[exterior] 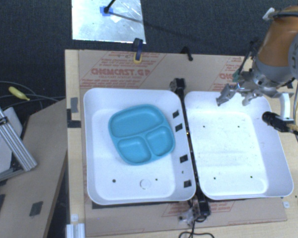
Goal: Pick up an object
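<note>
- A blue divided plate (140, 140) is lying flat in the left bin (97, 182), roughly in the middle of it and tilted a little, with one large compartment at its far side and two smaller ones at its near side.
- The right bin (275, 180) is sitting just beside the left one, the two touching along a dark central seam with black clips.
- Both bins are resting on a counter (119, 68) covered by a cardboard sheet with red lettering.
- The arm (283, 43) is reaching in from the right, its orange band showing above the wrist.
- The gripper (237, 95) is hanging over the far edge of the right bin, well apart from the plate.
- The fingers (224, 97) are standing spread apart, with only bare bin floor showing between them, so they are gripping nothing.
- A shiny metal sheet (107, 14) is lying on the dark floor beyond the counter, at the far left.
- A yellow-tipped clamp (137, 51) is sitting at the counter's far edge, near that sheet.
</note>
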### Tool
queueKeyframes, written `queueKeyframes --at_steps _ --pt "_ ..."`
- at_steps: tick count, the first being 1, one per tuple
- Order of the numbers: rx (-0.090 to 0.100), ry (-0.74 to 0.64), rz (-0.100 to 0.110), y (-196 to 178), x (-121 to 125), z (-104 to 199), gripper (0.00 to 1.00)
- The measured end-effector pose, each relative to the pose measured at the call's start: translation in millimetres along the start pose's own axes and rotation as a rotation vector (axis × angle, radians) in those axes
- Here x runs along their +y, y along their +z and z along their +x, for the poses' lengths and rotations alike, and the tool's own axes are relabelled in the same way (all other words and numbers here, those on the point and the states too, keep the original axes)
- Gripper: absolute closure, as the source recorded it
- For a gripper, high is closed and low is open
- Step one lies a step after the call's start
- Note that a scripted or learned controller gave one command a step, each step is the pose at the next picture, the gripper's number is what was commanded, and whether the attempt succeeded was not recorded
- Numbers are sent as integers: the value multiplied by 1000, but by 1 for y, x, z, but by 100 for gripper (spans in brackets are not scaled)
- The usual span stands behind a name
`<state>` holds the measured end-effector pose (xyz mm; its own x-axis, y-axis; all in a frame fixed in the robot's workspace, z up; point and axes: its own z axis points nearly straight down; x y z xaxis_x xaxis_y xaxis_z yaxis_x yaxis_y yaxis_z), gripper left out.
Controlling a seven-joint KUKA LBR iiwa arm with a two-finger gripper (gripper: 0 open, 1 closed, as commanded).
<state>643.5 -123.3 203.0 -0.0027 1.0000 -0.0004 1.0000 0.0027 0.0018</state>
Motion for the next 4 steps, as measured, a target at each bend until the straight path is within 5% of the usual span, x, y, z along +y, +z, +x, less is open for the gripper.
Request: queueKeyframes --at_steps 1,2,3,4 --pt "4 -9 4 20 -31 93 0" --pt "2 -7 -10 -22 29 136 0" --pt "0 -5 -6 -31 27 133 100" --pt "0 5 10 22 -35 105 100"
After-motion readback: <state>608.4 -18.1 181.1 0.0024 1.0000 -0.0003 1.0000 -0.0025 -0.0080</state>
